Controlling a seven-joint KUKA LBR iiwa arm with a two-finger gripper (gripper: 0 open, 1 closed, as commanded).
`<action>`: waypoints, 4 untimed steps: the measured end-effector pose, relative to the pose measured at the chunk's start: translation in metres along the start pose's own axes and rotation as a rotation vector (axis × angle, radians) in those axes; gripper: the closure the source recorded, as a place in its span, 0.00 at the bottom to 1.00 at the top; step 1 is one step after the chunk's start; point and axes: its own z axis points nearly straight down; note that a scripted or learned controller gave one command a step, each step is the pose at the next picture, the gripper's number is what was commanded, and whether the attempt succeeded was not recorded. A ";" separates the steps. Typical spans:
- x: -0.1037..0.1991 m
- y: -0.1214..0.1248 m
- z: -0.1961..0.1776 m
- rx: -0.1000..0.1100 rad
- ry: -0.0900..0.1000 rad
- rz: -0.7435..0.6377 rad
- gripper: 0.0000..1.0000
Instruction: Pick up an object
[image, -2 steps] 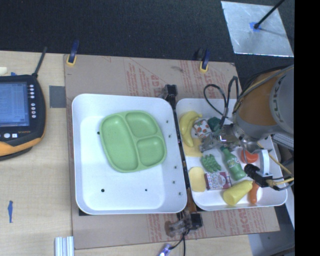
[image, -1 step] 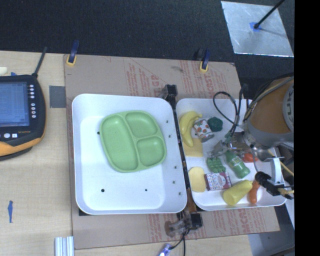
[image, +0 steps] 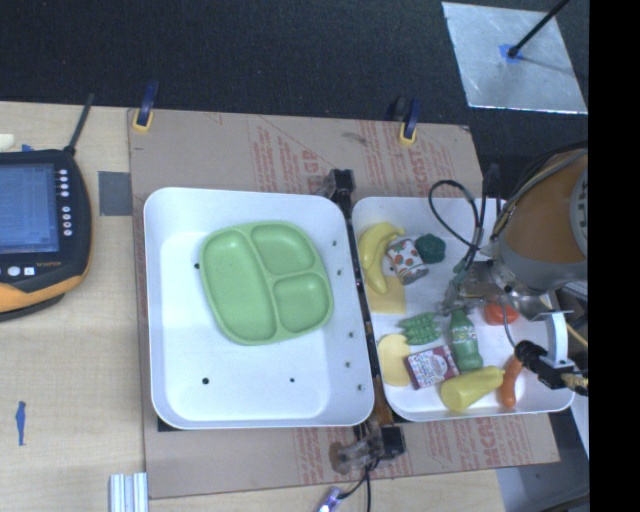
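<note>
The right bin (image: 520, 408) holds several toy foods: a yellow banana (image: 377, 254), a small patterned cup (image: 405, 259), a dark green piece (image: 431, 246), a green bottle (image: 463, 342), a leafy green piece (image: 420, 325), a red packet (image: 430, 367), a yellow fruit (image: 470, 389) and an orange carrot (image: 510, 382). My gripper (image: 463, 293) hangs low over the middle of this bin, just above the green bottle and right of the cup. The grey wrist and cables hide most of it.
A green divided plate (image: 268, 281) lies in the left bin (image: 250, 400). A tablet controller (image: 35, 225) sits on the bench at far left. Clamps (image: 405, 118) hold the cardboard sheet at the back. The arm's body (image: 545, 225) covers the right bin's right side.
</note>
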 end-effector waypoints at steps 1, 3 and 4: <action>-0.060 -0.013 -0.047 -0.005 0.001 0.006 1.00; 0.027 0.075 -0.112 -0.006 0.003 0.004 1.00; 0.094 0.089 -0.091 -0.002 0.003 0.002 1.00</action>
